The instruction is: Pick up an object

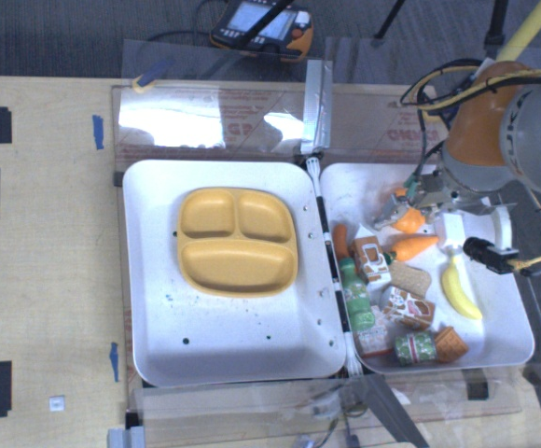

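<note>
Where the gripper point(418, 197) hovers, grip unreadable, the banana point(459, 289) lies lengthwise up-down, right bin point(518, 329); carrot point(412, 246) points right.

The arm point(508, 129) reaches into the right bin point(518, 329), its gripper point(418, 197) low over an orange piece point(408, 220) near a carrot point(415, 246) and banana point(459, 290). A yellow tray point(238, 241) sits in the left bin point(159, 325).

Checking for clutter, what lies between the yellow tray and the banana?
In the camera view, between the yellow tray and the banana run the bins' adjoining rims, then packed toy food.
</note>
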`<state>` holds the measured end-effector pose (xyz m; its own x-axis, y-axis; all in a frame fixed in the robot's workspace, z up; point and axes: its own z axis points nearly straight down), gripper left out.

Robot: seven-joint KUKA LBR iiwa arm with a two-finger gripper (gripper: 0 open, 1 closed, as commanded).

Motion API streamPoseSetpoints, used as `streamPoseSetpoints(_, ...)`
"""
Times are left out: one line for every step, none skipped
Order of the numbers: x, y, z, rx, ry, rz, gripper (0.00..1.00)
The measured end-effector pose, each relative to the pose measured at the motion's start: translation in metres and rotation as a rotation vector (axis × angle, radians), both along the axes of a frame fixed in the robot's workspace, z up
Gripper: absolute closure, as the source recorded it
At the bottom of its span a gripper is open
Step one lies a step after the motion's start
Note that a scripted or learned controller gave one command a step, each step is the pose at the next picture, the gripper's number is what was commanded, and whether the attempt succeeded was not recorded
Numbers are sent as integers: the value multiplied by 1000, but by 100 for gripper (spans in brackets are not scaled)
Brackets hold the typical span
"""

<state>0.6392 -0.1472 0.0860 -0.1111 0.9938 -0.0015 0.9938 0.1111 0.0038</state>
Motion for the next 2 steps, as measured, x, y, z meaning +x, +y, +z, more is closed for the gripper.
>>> streamPoseSetpoints(1,0,11,-1,-5,-1,100)
streamPoseSetpoints(10,90,156,0,1,127,100)
